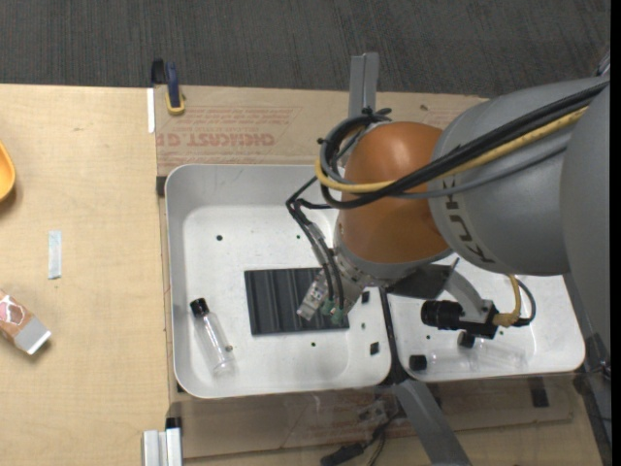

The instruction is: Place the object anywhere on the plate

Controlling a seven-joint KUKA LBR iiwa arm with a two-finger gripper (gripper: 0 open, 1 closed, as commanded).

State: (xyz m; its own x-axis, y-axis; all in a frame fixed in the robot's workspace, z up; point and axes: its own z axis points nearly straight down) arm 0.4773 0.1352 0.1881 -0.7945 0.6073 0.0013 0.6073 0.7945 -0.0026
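One capped vial (pixel 212 336) lies left of the black ribbed plate (pixel 281 302), still unplaced; the gripper (pixel 323 301) hangs over the plate, whether it grips anything I cannot tell

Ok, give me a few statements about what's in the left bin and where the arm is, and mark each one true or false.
1. A clear vial with a black cap lies in the left bin. True.
2. The dark ridged plate sits in the right bin. False: it is in the left bin.
3. The gripper hangs above the plate's right end. True.
4. The vial rests on the plate. False: it lies apart, to the plate's left.
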